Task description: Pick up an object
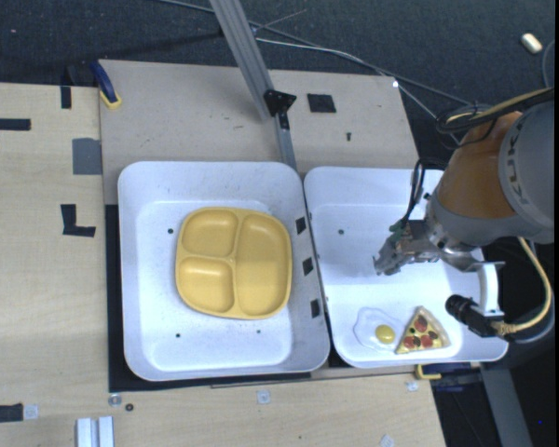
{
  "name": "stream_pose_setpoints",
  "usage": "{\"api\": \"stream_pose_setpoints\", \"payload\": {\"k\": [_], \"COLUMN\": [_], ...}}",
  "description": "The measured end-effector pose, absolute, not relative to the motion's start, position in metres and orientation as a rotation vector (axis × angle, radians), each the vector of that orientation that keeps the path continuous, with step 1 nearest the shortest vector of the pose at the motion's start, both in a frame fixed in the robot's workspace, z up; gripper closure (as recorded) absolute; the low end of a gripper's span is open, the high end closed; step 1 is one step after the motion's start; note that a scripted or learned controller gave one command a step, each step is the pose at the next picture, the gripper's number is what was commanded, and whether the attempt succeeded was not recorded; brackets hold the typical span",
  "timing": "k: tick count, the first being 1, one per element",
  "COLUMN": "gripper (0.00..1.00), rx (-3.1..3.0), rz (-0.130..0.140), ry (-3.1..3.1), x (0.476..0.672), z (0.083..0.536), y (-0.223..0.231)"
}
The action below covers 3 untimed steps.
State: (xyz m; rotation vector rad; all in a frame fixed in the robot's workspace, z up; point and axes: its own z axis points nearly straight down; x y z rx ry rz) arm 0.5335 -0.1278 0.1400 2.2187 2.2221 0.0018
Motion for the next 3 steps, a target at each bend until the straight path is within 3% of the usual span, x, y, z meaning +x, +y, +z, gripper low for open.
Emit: {"api": "stream_pose_setpoints", "payload": {"k": [1, 2, 3], "gripper": [1.0, 1.0, 1.0], "rx": [2.217, 2.222, 2.217], "rz": [0.004, -0.002, -0.001], "ry": [2.22, 2.224, 2.23], "x": [0.536, 0.536, 0.539], "z": [0.203, 0.2, 0.192], "y": [-0.132, -0.131, -0.079]}}
